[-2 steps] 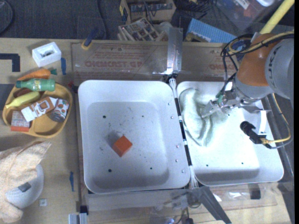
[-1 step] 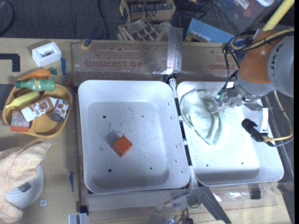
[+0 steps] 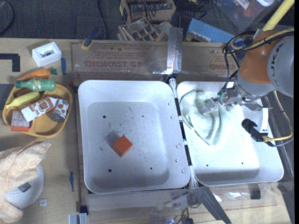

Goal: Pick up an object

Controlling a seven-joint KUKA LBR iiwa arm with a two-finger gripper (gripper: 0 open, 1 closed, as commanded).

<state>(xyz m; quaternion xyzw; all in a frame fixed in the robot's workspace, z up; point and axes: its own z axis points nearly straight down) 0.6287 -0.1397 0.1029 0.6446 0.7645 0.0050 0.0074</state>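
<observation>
one orange block [image 3: 123, 145] lies in the left bin [image 3: 93, 97]; end effector [image 3: 216, 101] over a pale cloth [image 3: 204, 118], finger state unclear; the cardboard lettering is unreadable.

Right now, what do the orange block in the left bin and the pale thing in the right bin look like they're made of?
The orange block looks like a solid, matte cube, possibly painted wood or foam: flat faces, crisp edges, no shine. The pale thing looks like thin, soft cloth or film, whitish green and partly see-through: it lies crumpled in loose folds. Both bins look like smooth white moulded plastic with rounded corners.
</observation>
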